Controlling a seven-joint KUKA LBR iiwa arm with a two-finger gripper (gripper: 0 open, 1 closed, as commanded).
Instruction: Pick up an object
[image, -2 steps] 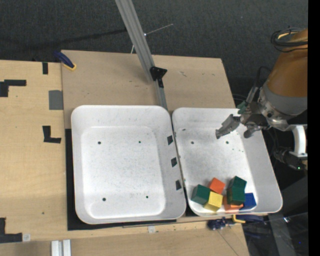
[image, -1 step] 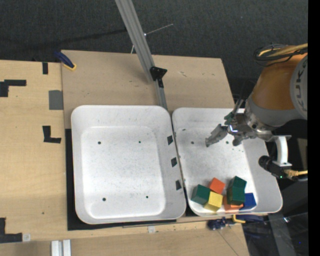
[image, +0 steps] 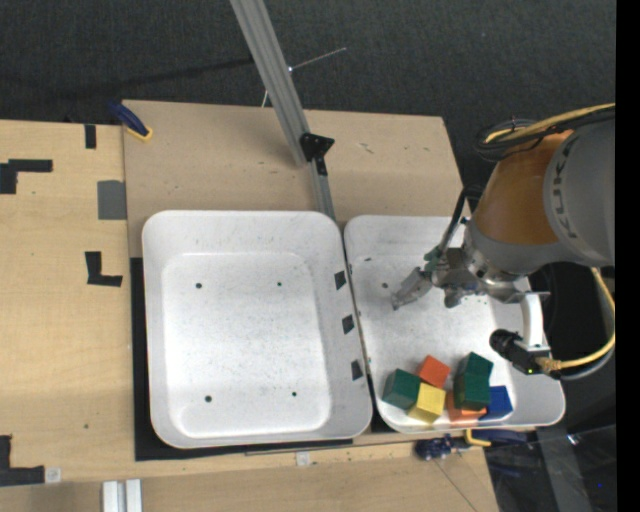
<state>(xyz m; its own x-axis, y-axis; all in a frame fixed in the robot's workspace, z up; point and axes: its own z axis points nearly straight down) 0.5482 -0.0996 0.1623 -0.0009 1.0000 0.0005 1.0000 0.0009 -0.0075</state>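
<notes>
Worktop (image: 230, 150): flat pale wood-grain board with dark tape marks at its left. A slanted grey metal pole (image: 272, 60) crosses it above the bins.

Left bin (image: 160, 300): shallow, rounded-corner white plastic tray, faintly speckled, with four small dark dots on its floor. It sits touching the right bin along one long edge.

Right bin (image: 385, 245): same white speckled plastic; its right side is hidden under the arm.

Arm (image: 560, 200): smooth grey casing with an orange band, entering over the right bin's right edge; its outer part is cut off. Yellow and black cables loop beside it.

End effector (image: 408, 292): grey metal fingers angled toward the left bin, above the right bin's bare floor near its middle. Nothing lies between them; whether they are spread or together cannot be told, as the tips are small and blurred.

Blocks (image: 445, 388): small matte cubes clustered in the right bin's near corner, well apart from the end effector — green, orange, yellow, dark green, blue, touching one another, some partly hidden.
</notes>
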